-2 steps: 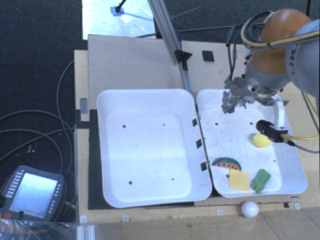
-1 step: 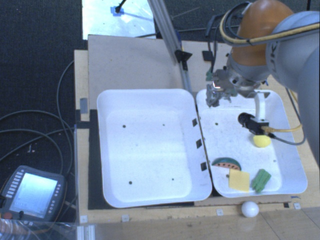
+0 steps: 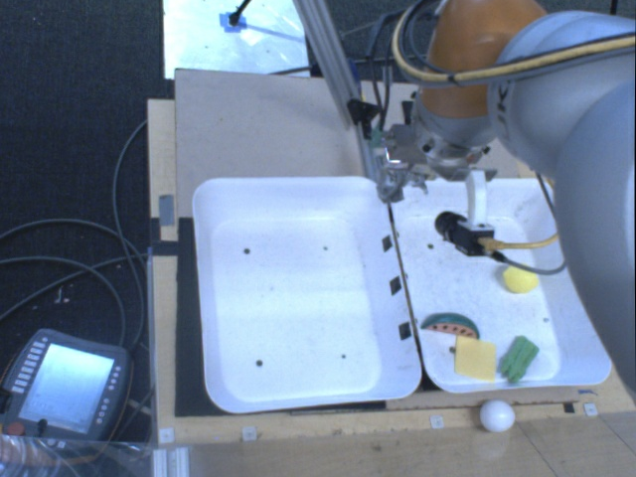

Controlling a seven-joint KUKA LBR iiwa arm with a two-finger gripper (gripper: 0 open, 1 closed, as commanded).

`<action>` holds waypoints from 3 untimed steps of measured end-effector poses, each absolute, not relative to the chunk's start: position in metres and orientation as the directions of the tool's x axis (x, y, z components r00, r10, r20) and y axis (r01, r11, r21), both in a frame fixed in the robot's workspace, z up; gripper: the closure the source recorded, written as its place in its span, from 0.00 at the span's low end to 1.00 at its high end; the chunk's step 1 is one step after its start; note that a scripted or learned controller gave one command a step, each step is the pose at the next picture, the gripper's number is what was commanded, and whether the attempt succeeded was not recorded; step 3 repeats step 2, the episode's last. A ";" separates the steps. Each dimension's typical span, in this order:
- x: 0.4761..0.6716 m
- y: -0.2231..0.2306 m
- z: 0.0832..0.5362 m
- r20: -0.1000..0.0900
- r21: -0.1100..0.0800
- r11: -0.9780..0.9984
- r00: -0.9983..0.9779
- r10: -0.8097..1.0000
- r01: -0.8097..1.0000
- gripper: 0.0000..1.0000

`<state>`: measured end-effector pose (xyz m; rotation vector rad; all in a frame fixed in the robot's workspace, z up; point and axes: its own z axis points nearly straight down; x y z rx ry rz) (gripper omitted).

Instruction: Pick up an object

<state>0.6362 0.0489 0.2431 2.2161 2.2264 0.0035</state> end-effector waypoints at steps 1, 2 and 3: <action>0.644 0.097 0.247 0.001 0.001 0.004 -0.004 1.000 1.000 1.00; 0.644 0.095 0.247 0.000 0.001 0.001 -0.001 1.000 1.000 0.00; 0.644 0.095 0.247 0.000 0.001 0.001 -0.001 1.000 1.000 0.00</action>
